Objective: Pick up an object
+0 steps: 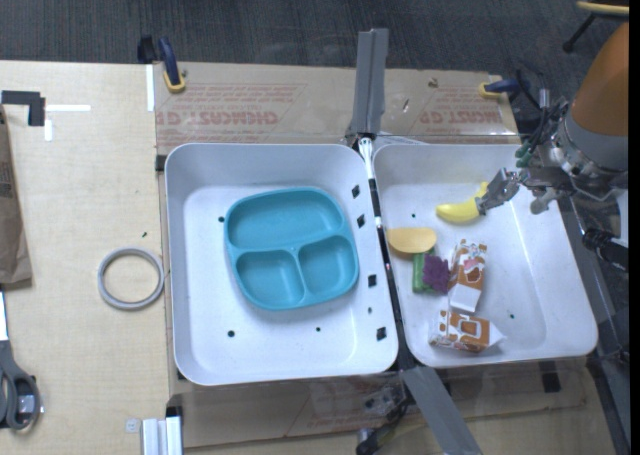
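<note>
Well, end effector [515, 188] beside banana [460, 210]

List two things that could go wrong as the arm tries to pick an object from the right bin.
1. The end effector sits at the banana near the right bin wall; a curved toy may slip out.
2. The grapes, potato chip and carton lie close together, so a grasp could catch two.

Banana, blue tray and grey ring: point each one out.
banana [458, 211], camera view, middle of its yellow body.
blue tray [291, 209], camera view, top compartment floor.
grey ring [104, 289], camera view, left band.
</note>
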